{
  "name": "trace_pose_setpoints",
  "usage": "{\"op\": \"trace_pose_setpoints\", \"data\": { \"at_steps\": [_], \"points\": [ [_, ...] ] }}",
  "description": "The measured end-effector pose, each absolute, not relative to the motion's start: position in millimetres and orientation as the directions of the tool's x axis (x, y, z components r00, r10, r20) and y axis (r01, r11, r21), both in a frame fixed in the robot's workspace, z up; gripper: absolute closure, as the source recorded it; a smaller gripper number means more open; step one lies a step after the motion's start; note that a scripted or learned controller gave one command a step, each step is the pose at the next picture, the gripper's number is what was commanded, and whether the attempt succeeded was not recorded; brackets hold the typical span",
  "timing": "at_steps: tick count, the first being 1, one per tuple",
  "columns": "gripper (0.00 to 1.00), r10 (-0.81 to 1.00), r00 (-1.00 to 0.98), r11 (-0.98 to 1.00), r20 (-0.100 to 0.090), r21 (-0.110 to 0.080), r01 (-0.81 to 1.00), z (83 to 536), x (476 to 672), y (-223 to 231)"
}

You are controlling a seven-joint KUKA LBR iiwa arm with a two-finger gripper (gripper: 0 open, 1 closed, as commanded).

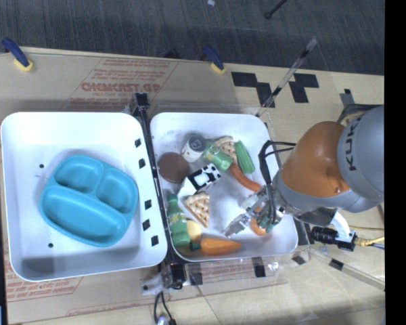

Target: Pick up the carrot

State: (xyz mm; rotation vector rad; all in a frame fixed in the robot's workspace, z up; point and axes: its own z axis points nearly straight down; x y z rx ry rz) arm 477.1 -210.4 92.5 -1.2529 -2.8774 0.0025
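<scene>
An orange carrot (217, 246) lies along the front wall of the right bin (164, 128), its thick end beside a green and yellow piece (184, 232). A second carrot-like piece (244, 179), orange with a green leafy top (243, 156), lies slanted in the middle right of that bin. My gripper (254, 219) is down inside the bin near its front right corner, right of and slightly behind the front carrot. A small orange bit (258, 228) shows right at the gripper; what it belongs to is unclear.
The right bin also holds a brown round piece (172, 167), a grey-topped can (193, 144), a black-and-white card (204, 177), a waffle wedge (199, 208) and green pieces. A blue divided plate (88, 198) lies in the left bin (27, 127). The arm's orange band (311, 164) overhangs the right wall.
</scene>
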Motion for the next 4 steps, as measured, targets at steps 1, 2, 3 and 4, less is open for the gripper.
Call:
{"op": "trace_pose_setpoints", "data": {
  "at_steps": [1, 2, 3, 4],
  "points": [
    [1.0, 0.724, -0.69, 0.69, 0.0, -0.003, 0.724, 103, 479.1, -210],
    [1.0, 0.909, -0.416, 0.416, 0.002, 0.0, 0.909, 209, 491.6, -116],
    [1.0, 0.542, -0.841, 0.841, 0.005, -0.004, 0.542, 162, 491.4, -148],
    [0.0, 0.542, -0.841, 0.841, 0.004, -0.003, 0.542, 162, 491.7, -148]
  ]
}}
